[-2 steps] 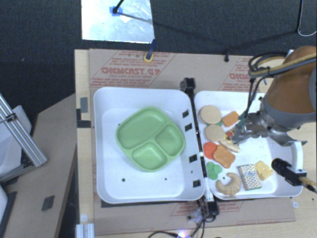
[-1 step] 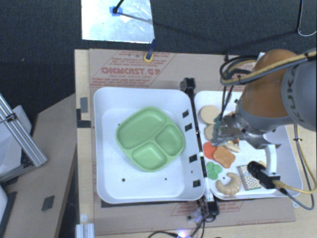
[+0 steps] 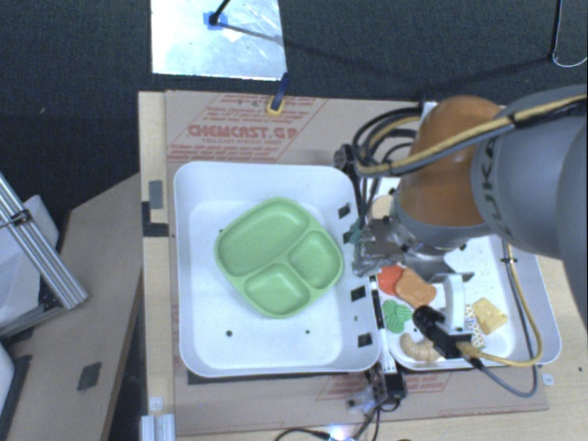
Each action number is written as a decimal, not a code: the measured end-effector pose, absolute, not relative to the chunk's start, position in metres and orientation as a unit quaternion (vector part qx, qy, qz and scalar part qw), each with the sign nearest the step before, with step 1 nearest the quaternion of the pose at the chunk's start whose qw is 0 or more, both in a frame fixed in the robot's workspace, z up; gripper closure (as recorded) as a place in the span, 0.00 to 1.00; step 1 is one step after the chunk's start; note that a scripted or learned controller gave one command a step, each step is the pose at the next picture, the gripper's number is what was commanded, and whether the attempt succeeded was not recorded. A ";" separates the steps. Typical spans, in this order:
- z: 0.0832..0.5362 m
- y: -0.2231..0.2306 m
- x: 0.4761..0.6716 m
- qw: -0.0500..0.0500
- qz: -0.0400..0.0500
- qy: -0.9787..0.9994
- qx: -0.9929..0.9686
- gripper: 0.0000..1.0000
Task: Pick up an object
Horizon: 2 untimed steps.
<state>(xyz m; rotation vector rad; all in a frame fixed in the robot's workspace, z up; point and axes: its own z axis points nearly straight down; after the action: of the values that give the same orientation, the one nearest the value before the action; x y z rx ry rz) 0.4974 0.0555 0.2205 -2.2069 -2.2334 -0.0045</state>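
While the arm [image 3: 514, 182] hangs low over the right bin [image 3: 548, 324], its wrist hides the gripper [image 3: 378, 246], so I cannot tell whether anything is pinched.

Any of the small toy foods in the right bin could serve as the thing to pick up. Against the green plate [image 3: 278, 257], which sits in the middle of the left bin [image 3: 197, 338], they all lie to the right, past the wall between the bins. Nearest the plate are a red piece [image 3: 390, 277] and an orange piece [image 3: 415, 290] touching it. Just below those lies a green leafy piece [image 3: 397, 315], and below that a pale curved piece [image 3: 418, 347]. Farthest from the plate is a yellow wedge [image 3: 489, 316].

These look like light, hollow plastic: stiff, smooth, probably a little slippery, and not fragile. The orange piece seems the best target, taken across its narrower sides from above. The yellow wedge offers flat faces too. The flat leafy piece would likely be hard to get under.

The plate has three compartments with nothing in them, and its thin rim would be awkward to pinch.
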 end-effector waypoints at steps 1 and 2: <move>0.217 0.062 0.488 0.000 0.000 -0.709 -0.705 1.00; 0.232 0.065 0.493 -0.001 -0.001 -0.710 -0.705 1.00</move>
<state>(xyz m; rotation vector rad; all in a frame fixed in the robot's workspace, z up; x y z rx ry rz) 0.4932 0.0647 0.2323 -2.2143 -2.2300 -0.0029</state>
